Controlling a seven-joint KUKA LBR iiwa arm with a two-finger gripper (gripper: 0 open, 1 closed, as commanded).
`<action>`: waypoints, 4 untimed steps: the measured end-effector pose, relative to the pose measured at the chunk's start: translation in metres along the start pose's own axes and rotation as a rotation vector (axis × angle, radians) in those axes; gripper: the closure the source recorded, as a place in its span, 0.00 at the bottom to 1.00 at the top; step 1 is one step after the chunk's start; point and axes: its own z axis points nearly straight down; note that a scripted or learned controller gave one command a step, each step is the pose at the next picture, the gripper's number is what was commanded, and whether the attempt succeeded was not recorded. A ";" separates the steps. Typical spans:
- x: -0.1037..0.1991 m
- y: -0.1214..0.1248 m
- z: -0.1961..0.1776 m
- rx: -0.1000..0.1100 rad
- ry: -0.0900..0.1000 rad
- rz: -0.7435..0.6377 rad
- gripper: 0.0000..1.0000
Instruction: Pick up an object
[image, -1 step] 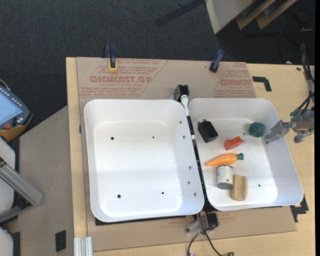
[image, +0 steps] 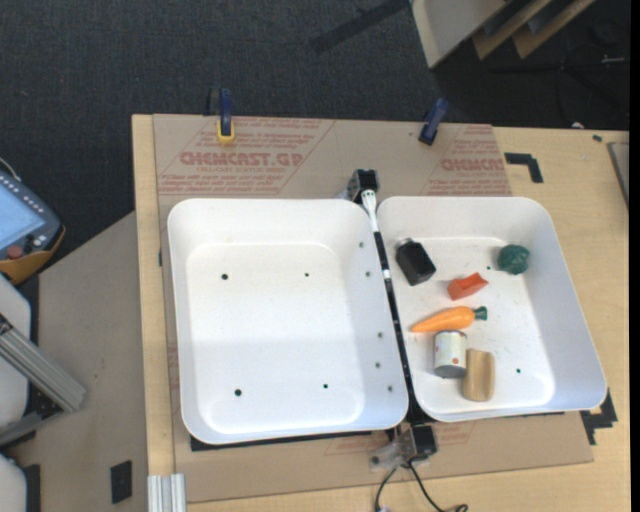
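The right bin (image: 560, 300) holds several small objects. A black block (image: 414, 260) lies near its left wall. A small orange-red piece (image: 466, 287) sits to the right of it, and a dark green ball (image: 514, 259) rests near the far right side. An orange carrot with a green tip (image: 446, 319) lies across the middle. Below it stand a small silver can (image: 450, 353) and a tan wooden cylinder (image: 479, 375), touching each other.
The left bin (image: 200, 300) sits beside the right one on a brown board (image: 300, 150). Two blue clamps (image: 224, 108) (image: 434, 120) hold the board's far edge. A black clip (image: 362, 186) joins the bins at the top, another (image: 420, 440) at the bottom.
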 end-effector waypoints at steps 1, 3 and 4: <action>0.000 -0.001 -0.001 0.014 0.004 0.002 1.00; 0.099 0.054 0.121 0.025 0.011 -0.002 1.00; 0.126 -0.038 0.179 0.030 0.012 0.005 1.00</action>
